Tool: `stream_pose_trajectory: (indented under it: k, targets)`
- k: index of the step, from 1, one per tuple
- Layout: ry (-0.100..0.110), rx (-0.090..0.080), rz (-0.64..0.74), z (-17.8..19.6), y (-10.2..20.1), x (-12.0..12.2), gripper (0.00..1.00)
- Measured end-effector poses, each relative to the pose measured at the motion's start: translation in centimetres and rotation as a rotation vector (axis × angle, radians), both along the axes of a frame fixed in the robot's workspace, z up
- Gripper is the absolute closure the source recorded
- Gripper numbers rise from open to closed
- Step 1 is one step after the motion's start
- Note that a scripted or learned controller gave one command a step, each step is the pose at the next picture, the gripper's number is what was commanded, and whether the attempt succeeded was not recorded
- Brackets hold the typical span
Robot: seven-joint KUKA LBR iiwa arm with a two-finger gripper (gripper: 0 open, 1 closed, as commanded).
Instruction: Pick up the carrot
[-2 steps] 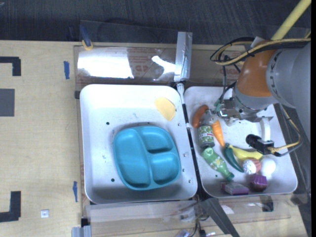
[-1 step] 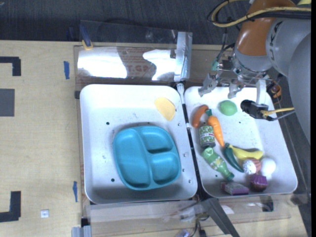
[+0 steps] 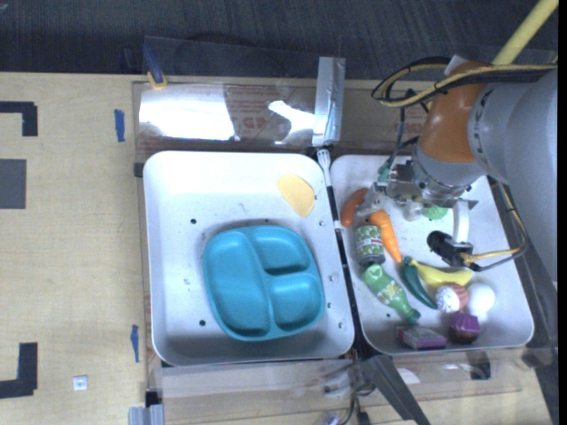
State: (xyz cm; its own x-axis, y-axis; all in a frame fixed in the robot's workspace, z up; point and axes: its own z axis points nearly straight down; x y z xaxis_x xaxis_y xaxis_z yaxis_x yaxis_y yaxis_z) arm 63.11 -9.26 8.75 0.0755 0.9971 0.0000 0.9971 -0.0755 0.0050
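The carrot point(image 3: 388, 236) is orange with a green end and lies in the left half of the right bin point(image 3: 518, 326), pointing down and to the right. My gripper point(image 3: 425, 206) hangs over the upper middle of that bin, just above and to the right of the carrot's top end. It is open, with one pale finger point(image 3: 461, 223) reaching down on the right side. Nothing sits between the fingers. The grey arm with its orange band point(image 3: 446, 131) hides the bin's far corner.
Around the carrot lie a red-orange piece point(image 3: 353, 206), a small can point(image 3: 369, 243), a green bottle point(image 3: 390, 292), a banana point(image 3: 443, 274), a white egg point(image 3: 481, 299) and purple pieces point(image 3: 462, 326). The left bin point(image 3: 168, 237) holds a blue divided tray point(image 3: 264, 280) and a yellow piece point(image 3: 298, 193).
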Motion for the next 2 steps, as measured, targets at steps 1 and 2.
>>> stream_pose_trajectory:
  k: [1,2]
  targets:
    - [-0.004,0.0,-0.001,1.1,0.0,0.1,1.0]
    - [-0.002,-0.001,0.201,10.1,4.3,3.6,1.0]
